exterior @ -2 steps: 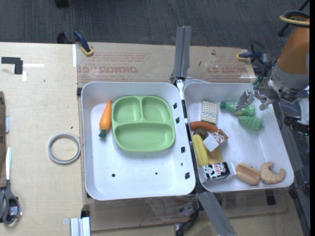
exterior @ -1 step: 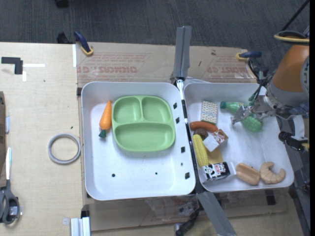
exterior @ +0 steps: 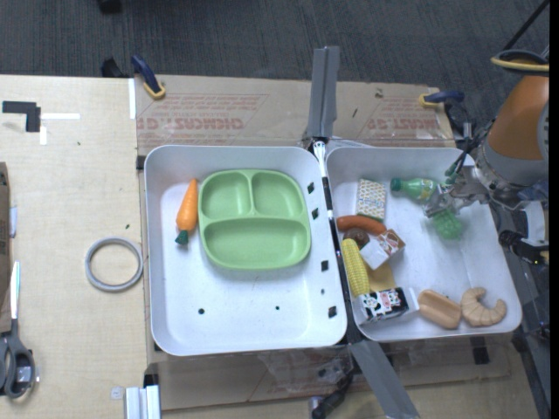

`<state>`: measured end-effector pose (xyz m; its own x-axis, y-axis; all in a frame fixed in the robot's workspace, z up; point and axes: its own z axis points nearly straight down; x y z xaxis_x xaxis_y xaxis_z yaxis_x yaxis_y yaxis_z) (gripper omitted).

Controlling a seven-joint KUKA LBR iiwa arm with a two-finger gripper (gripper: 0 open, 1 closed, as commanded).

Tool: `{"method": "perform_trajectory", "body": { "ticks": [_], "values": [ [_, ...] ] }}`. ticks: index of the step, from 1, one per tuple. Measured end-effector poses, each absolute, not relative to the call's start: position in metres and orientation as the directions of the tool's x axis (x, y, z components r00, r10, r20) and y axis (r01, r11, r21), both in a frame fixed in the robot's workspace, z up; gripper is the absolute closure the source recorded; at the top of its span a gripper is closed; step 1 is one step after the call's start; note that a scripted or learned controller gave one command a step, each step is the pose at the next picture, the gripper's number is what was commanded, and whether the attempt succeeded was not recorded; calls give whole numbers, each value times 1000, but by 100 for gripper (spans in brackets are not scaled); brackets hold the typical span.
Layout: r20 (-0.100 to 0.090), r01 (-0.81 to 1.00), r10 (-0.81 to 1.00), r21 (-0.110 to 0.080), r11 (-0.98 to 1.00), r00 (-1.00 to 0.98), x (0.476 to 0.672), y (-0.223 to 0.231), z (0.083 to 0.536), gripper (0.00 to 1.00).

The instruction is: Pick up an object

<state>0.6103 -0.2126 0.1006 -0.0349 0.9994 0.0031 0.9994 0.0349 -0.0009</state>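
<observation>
Arm is grey with a fat orange band, black cables trailing near the metal gripper.

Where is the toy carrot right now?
The toy carrot lies in the left bin, against the left edge of the green divided plate.

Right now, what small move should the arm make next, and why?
Probably a short drop straight down: the gripper sits at the right bin's far side, right over a green object beside the green bottle, with no grasp showing yet.
</observation>
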Motion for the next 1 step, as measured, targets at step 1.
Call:
{"method": "perform_trajectory", "body": {
  "ticks": [1],
  "values": [
    [-2,969,969,1,248,-248,637,-222,92,100]
  ]
}}
